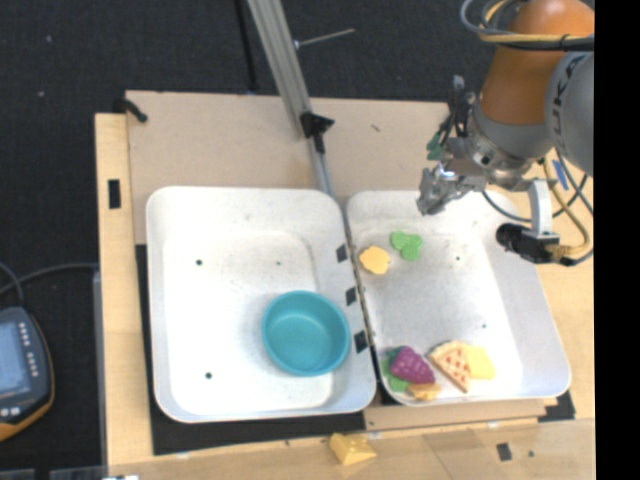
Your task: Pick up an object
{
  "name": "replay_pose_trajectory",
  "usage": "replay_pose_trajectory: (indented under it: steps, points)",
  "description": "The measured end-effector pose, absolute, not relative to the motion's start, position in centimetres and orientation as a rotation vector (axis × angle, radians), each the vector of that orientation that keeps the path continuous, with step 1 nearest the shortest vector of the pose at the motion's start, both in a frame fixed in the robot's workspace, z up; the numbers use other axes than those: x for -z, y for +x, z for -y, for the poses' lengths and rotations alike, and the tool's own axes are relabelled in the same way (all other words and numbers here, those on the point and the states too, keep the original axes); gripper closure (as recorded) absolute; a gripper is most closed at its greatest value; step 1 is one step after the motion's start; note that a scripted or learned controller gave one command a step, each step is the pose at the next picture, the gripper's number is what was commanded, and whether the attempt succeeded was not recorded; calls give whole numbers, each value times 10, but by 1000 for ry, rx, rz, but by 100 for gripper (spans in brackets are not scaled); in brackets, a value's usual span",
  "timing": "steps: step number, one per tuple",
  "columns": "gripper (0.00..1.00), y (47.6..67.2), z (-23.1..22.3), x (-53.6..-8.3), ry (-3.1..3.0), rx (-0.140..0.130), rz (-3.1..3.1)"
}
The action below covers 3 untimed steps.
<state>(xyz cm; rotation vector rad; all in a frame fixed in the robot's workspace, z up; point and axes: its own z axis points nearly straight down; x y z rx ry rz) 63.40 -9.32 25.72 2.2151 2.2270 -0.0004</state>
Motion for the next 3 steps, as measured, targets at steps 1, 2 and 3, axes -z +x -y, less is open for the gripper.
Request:
replay_pose_trajectory:
  steps: [1,2,3]
  points:
    - [100,637,45,-245,2216,1,-2227]
    - [100,637,0,-237,2217,2,-2228]
    - [100,644,-61,-232,2213,-3,-2229]
